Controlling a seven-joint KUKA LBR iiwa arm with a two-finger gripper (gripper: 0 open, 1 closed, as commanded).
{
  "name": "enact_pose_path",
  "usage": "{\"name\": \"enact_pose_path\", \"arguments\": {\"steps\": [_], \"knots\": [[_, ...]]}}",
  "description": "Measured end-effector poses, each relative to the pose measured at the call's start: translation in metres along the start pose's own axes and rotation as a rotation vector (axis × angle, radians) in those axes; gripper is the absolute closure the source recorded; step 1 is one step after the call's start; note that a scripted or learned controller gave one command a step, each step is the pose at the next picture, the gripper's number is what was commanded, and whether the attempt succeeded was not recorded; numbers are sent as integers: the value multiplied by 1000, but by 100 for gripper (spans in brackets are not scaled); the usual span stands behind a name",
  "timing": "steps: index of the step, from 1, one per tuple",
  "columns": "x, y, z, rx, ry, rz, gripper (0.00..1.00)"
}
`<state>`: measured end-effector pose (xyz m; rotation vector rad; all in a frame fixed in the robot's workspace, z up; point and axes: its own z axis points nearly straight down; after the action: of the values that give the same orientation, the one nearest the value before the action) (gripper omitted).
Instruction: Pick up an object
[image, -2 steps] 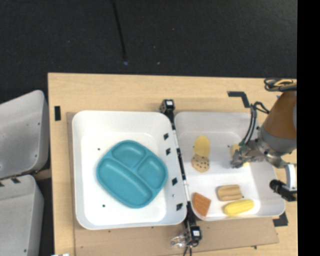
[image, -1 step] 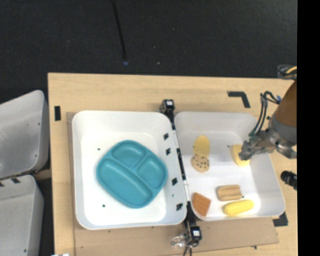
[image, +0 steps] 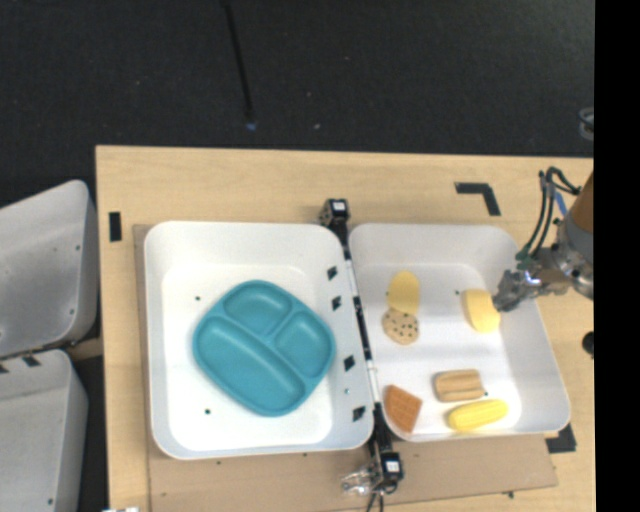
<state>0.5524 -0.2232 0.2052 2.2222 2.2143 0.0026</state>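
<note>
A: Where does the hand (image: 512, 290) sit?

B: At about three o'clock in the camera view, over the right bin (image: 530, 380), near that bin's two o'clock corner. The arm (image: 578, 232) comes in from the right edge with its cables looping above.

A: Is it gripping anything?

B: That cannot be told. The metal tip is just beside a pale yellow block (image: 482, 310), at the block's two o'clock side, touching or nearly so, but the slant of the view hides whether anything lies between the fingers or how far apart they stand.

A: What else lies in that bin?

B: At the bin's ten o'clock part, a yellow oval piece (image: 404, 290) sits just above a round tan cookie (image: 401, 325) with dark specks; the two touch or overlap. Toward six o'clock there is an orange-brown wedge (image: 403, 407) by the divider, a tan wooden-looking block (image: 458, 384) to its right, and a bright yellow banana-like piece (image: 477, 413) just below that block, near the bin's five o'clock corner.

A: And the left bin (image: 170, 420)?

B: It holds a teal divided plate (image: 262, 346), lying flat and turned at an angle, roughly in the middle.

A: The surroundings?

B: Both bins rest side by side on a light wooden tabletop (image: 250, 185), with small black clips along the seam between them.
</note>
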Motion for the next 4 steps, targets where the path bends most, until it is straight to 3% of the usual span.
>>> {"name": "enact_pose_path", "arguments": {"steps": [1, 4], "knots": [[-1, 1, -30, 0, 0, -8, 100], [143, 38, -36, 2, 3, -11, 100]]}}
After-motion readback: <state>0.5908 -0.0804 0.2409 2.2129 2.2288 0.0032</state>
